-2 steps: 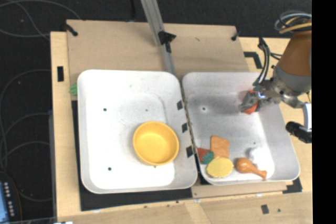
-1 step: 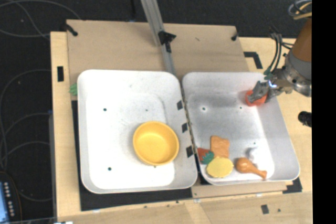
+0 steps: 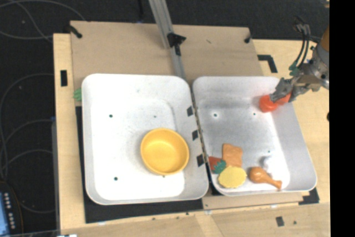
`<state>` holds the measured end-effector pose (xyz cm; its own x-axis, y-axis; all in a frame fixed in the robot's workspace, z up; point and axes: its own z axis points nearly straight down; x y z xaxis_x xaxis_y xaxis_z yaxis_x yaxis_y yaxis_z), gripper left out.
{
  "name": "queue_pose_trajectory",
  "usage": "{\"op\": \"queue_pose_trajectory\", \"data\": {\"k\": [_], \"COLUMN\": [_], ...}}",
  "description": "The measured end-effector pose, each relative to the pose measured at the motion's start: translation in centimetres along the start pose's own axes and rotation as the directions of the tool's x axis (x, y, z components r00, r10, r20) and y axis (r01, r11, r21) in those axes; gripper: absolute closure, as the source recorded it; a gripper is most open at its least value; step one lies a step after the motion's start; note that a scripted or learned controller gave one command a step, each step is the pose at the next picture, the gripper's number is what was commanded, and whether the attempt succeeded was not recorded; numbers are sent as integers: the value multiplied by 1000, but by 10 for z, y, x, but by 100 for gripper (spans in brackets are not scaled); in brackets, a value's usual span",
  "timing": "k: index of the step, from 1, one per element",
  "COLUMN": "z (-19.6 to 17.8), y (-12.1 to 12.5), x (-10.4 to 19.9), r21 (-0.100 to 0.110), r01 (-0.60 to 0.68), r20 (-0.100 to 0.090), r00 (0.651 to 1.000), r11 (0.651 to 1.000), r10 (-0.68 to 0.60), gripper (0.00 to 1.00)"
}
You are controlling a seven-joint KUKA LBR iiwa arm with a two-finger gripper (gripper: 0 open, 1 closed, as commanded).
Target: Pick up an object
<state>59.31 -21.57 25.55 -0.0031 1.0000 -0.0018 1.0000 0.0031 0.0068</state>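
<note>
Camera view: left bin (image 3: pixel 100 119) holds yellow bowl (image 3: pixel 163 151); right bin (image 3: pixel 294 136), toys.

The left shallow white plastic bin (image 3: pixel 105 97) has much open floor; only the round yellow plastic bowl (image 3: pixel 163 151) stands in its near part. In the right shallow white plastic bin (image 3: pixel 233 91) the middle and far floor is free. Its near edge is crowded: a flat orange square piece (image 3: pixel 233 154), a round yellow bumpy piece (image 3: pixel 232 177), a small green piece (image 3: pixel 221 166) and an orange drumstick-shaped toy (image 3: pixel 264 176) lie close together. A small red-orange object (image 3: pixel 268 103) sits at the far right wall. A slanted grey metal pole (image 3: pixel 161 14) rises behind the bins.
</note>
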Motion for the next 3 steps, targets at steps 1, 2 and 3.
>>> {"op": "queue_pose_trajectory", "data": {"k": [1,2,3], "z": [-6,1,4], "y": [-13,-9,-24], "x": [56,111,169], "r21": [5,6,7], "r01": [4,4,4], "r20": [-3,-3,-3], "r00": [1000,1000,1000], "r11": [1000,1000,1000], "r10": [-4,-4,-4], "gripper": [100,100,100]}}
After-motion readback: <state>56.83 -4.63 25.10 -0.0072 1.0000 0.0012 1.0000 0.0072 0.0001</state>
